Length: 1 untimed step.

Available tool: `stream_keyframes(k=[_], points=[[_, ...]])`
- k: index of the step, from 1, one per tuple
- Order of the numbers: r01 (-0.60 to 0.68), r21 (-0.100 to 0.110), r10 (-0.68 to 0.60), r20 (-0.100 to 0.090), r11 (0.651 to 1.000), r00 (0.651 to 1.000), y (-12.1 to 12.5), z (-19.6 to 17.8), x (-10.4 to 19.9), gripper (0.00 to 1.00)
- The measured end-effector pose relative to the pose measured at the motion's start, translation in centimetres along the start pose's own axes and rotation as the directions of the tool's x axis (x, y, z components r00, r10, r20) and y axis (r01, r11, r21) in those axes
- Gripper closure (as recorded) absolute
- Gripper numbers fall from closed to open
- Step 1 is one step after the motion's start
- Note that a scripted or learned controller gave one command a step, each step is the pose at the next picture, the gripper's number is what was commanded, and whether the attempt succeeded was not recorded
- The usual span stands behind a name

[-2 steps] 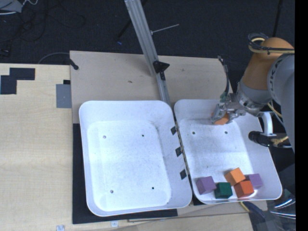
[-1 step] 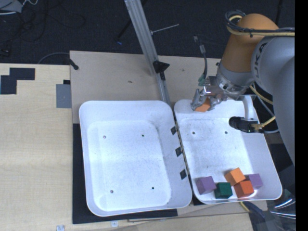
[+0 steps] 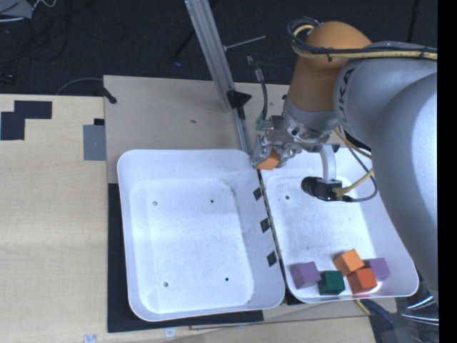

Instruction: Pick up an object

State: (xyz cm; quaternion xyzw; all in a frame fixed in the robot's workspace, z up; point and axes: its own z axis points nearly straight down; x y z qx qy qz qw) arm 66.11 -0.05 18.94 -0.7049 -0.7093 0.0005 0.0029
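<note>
1. Left bin (image 3: pixel 143 191): bare white floor, nothing to pick.
2. Divider, far end: jaws (image 3: pixel 270 156) sit high at the top edge of the right bin (image 3: pixel 385 224), with a small orange block (image 3: pixel 268 163) at the tips. Looks pinched between them, so I'd call it grasped, jaws clenched on it.
3. Right bin, near corner: loose cluster well apart from the jaws: purple block (image 3: pixel 305 273), green block (image 3: pixel 331 282), two orange, one small purple.
4. Judgement: lift looks underway; watch that the block doesn't slip.
</note>
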Motion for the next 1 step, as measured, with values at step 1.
stream_keyframes(k=[1], points=[[-0.002, 0.001, 0.002, 0.001, 1.0, 1.0, -1.96, 0.02, 5.5, 1.0]])
